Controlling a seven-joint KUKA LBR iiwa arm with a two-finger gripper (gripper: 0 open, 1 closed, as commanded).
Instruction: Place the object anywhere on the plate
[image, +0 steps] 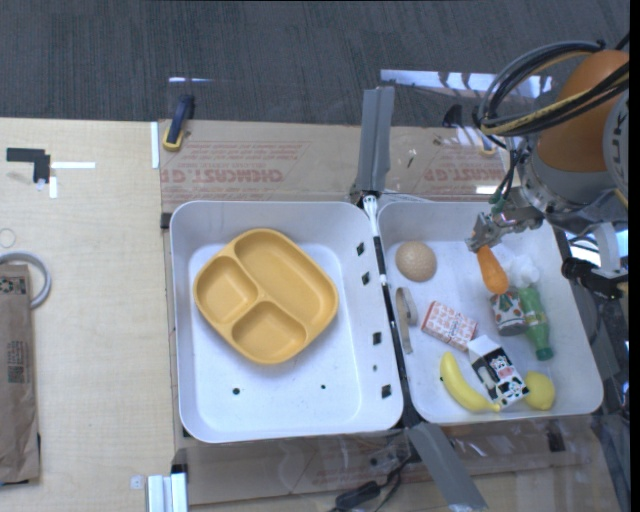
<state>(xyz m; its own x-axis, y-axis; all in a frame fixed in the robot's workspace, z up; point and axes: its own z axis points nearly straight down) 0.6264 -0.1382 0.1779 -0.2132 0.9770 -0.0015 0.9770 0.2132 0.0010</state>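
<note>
A yellow divided plate with three compartments lies in the left bin, nothing on it. The arm comes in from the upper right, and its gripper hangs low over the back of the right bin. Right below the gripper lies an orange carrot, whose top end meets the gripper's tip. Whether the carrot is gripped is hidden by the wrist.
The right bin also holds a beige round ball, a red-and-white box, a small can, a green bottle, a banana, a cow-print carton and a lemon. A raised divider separates the bins.
</note>
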